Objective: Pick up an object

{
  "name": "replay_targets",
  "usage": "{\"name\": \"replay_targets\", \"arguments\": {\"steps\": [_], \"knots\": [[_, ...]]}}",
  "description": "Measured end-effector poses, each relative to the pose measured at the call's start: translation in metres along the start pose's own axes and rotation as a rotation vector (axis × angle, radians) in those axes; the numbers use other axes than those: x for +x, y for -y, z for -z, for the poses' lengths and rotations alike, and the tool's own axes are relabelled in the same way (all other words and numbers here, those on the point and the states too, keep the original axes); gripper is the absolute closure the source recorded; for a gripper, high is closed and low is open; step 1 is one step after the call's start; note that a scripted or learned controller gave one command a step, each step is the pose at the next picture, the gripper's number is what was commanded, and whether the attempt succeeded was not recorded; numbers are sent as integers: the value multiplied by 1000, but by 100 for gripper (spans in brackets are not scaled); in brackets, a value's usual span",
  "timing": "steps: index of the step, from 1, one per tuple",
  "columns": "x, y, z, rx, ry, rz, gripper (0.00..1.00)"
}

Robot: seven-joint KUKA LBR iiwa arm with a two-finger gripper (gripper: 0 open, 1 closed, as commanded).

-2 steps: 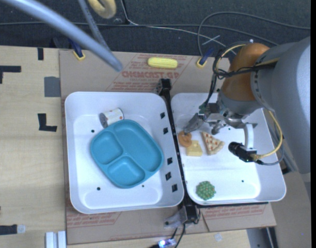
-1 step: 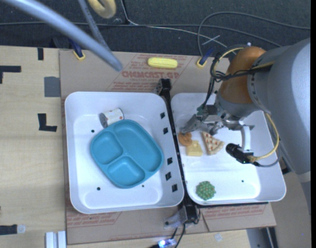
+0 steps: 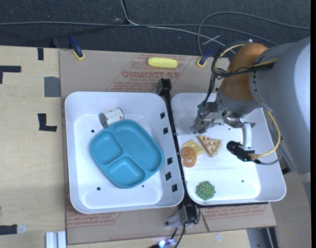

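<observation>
In the right bin lie a waffle-patterned wedge, a yellow piece, an orange ring-shaped pretzel and a green broccoli floret. My gripper hangs over the upper left part of this bin, its tips just above the wedge and yellow piece. I see nothing held between its tips. The grey arm with its orange band reaches in from the right.
The left bin holds a blue divided plate and a small white cup with a red band on its side. A yellow banana lies on the cardboard behind the bins. Cables loop near the arm.
</observation>
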State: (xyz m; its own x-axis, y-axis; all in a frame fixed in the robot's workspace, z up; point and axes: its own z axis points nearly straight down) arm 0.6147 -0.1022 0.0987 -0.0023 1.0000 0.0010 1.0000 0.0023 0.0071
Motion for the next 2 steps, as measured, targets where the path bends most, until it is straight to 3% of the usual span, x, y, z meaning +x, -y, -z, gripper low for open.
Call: {"name": "replay_targets", "arguments": {"steps": [2], "knots": [[4, 0, 89, 4, 2, -2, 100]]}}
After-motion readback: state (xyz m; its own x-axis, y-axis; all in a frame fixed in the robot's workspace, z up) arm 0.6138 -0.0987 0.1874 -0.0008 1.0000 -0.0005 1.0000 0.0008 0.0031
